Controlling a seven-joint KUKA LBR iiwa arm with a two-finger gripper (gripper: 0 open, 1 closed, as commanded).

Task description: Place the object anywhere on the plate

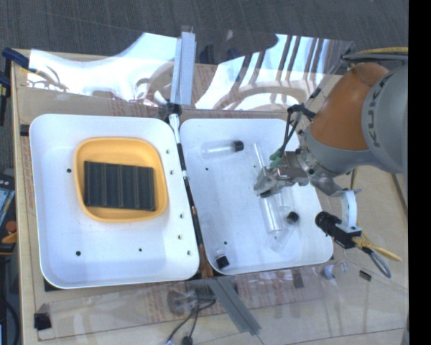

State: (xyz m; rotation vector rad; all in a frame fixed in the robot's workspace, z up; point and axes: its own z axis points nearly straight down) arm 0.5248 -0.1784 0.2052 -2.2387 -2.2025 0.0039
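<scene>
A yellow plate point(119, 149) lies in the left bin point(50, 250), with a dark ridged slab point(120, 185) on its middle. The right bin point(215, 207) holds a clear tube with a black cap point(220, 149) near its back. A second clear capped tube point(274, 216) lies toward its right side. My gripper point(268, 184) hangs low over the right bin, just behind that second tube's upper end. Whether it touches the tube I cannot tell.
A small black piece point(223, 262) sits in the right bin's front left corner. The divider between the bins point(185, 185) runs front to back. The grey and orange arm point(352, 121) covers the right bin's far right corner.
</scene>
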